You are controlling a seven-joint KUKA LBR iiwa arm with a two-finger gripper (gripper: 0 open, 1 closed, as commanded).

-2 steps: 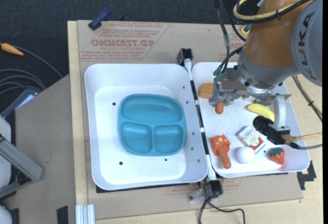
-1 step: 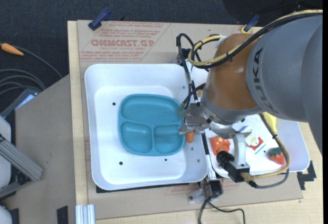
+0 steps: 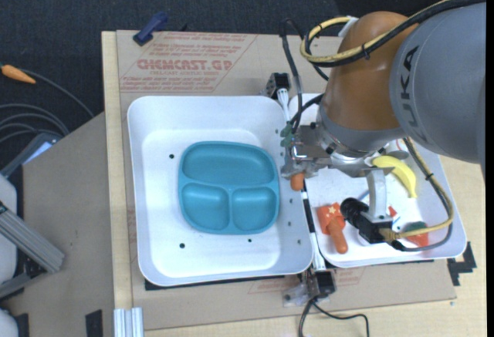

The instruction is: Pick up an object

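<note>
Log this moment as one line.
arm: over right bin, by the divider | left bin: blue divided plate | right bin: banana, orange carrot-shaped toy | held: cannot tell

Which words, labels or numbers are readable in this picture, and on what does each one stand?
"CHEMCAST GP": large red print on the brown sheet.
Smaller red lines above and below that print: too blurred to read.
Dark letters on the grey arm: turned sideways and partly cut off, perhaps "KU"; I cannot read them with certainty.
</note>
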